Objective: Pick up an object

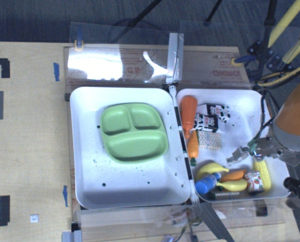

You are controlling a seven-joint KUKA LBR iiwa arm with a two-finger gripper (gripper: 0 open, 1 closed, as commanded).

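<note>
Right, I see the gripper (242,154) low at the frame's right, over the right bin (243,99), beside the corn cob (263,172); I cannot tell its fingers' state (too small). A green divided plate (134,131) sits in the left bin (84,135).

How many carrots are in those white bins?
2, both in the right bin along its left wall: a large carrot toward the back and a smaller carrot just in front of it. The front pile may hide more.
</note>
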